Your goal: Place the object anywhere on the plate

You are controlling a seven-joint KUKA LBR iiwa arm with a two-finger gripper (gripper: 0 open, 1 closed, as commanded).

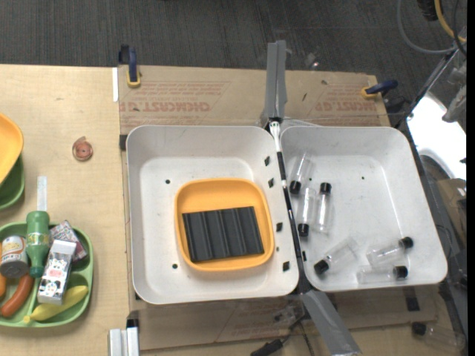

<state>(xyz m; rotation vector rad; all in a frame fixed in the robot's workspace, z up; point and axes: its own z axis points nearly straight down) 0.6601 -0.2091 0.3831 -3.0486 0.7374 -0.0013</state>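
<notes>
Two white bins: left bin (148,199) holds orange plate (223,191) with ridged black insert (223,233); right bin (386,154) holds clear black-capped vials (323,206), outlines faint, count unclear.

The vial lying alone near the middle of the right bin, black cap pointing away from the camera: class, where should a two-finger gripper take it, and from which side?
Grip the vial across its clear body, below the black cap. Come straight down from above, fingers closing from its left and right, since it lies flat and lengthwise. The neighbouring vial lies close on its left, so clearance there looks tight.
</notes>
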